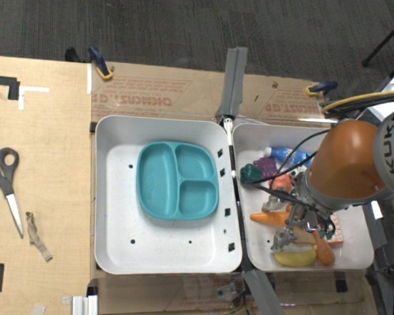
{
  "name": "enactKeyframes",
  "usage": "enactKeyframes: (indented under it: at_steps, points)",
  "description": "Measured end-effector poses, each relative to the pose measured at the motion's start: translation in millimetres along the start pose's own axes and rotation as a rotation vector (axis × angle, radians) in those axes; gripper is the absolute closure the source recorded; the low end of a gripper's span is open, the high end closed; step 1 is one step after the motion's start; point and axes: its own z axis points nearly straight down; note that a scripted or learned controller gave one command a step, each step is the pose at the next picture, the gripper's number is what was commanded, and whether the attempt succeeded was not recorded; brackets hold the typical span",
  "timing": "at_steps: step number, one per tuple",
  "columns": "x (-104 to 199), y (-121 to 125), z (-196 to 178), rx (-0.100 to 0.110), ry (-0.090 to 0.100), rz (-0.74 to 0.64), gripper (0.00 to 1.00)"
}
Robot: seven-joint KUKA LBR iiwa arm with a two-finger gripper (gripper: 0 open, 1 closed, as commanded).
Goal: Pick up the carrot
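Camera view: we see the carrot point(268, 218) lying in the right bin point(258, 255), near its left wall. The gripper point(285, 240) hangs just beside it, above a yellow banana point(295, 258). Whether it is closed, we cannot tell.

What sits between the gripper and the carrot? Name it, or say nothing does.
Nothing visible does. The gripper hangs in the right bin with the carrot just beside it on the divider side. The yellow banana lies below both, out of that path.
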Motion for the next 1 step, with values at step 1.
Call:
enactKeyframes:
  at_steps: [1]
  points:
    - [-46.5,-0.6,-1.1,0.000,-0.003,-0.047,0.00]
